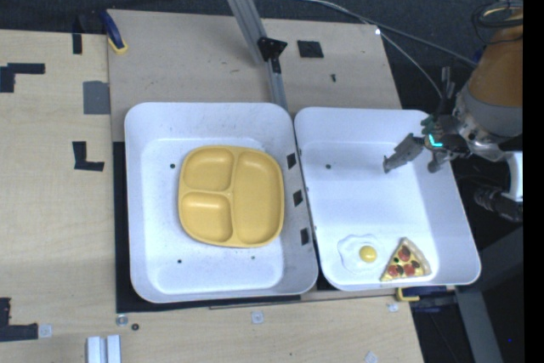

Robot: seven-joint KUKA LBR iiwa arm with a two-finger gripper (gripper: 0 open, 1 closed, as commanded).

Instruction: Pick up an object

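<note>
Pale wooden counter (51, 183) with black tape marks, seen from above at a slant, with dark carpet beyond its far edge. Two shallow white bins sit on it side by side, touching along their inner edges.

Taking the right bin (357, 183) as the landmark: the left bin (153, 183) lies directly to its left and holds a yellow divided plate (230, 195), lying flat near that bin's centre. Inside the right bin, in its near corner, a toy fried egg (360, 252) lies flat, and just beside it toward the right wall is a toy pizza slice (406, 260); the two are close but apart.

The grey arm, with an orange section, reaches in from the right of this bin. Its claw (414, 154) hovers over the bin's far right part, well apart from the egg and pizza slice. Its two dark fingers are spread and released, with nothing between them.
</note>
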